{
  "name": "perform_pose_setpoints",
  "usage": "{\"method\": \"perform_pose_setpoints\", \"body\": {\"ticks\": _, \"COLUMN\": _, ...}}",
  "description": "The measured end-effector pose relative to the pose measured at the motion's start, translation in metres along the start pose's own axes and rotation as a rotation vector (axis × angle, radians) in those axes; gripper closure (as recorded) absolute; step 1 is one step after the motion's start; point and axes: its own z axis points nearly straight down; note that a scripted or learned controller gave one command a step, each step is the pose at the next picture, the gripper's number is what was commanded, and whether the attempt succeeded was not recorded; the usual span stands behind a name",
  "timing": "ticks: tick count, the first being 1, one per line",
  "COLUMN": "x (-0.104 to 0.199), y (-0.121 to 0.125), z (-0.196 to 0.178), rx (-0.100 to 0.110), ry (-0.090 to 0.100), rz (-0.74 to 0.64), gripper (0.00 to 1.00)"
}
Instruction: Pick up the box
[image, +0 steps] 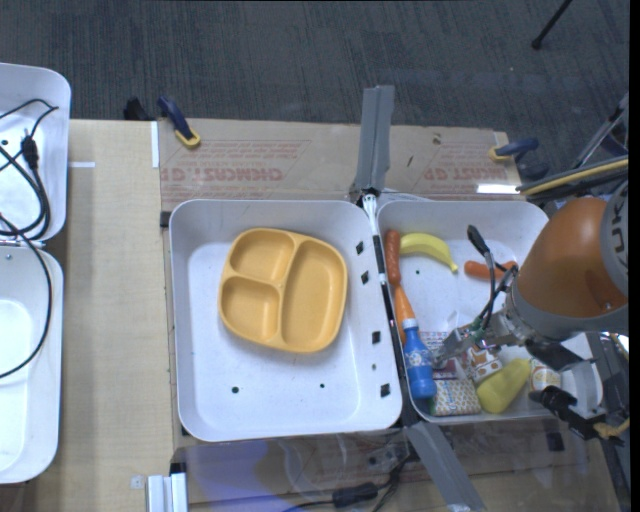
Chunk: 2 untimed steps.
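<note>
Left bin (190, 330): tray (283, 290), centred. Right bin (440, 212): banana (430, 248) at rear; bottle (417, 363) and box (455, 397) at front-left.

A yellow divided plate (284, 290) lies well left of the gripper. A banana (430, 247) sits above it, a blue bottle (417, 363) just left.

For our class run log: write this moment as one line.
arm over right bin | gripper low among clutter | box on floor | plate left bin
</note>
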Motion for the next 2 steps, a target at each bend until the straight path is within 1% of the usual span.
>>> {"method": "perform_pose_setpoints", "body": {"ticks": 1, "x": 0.0119, "y": 0.0040, "z": 0.0006, "rx": 0.005, "ry": -0.001, "rz": 0.207, "gripper": 0.00}}
{"method": "perform_pose_setpoints", "body": {"ticks": 2, "x": 0.0149, "y": -0.0022, "z": 0.0007, "rx": 0.004, "ry": 0.004, "rz": 0.405, "gripper": 0.00}}
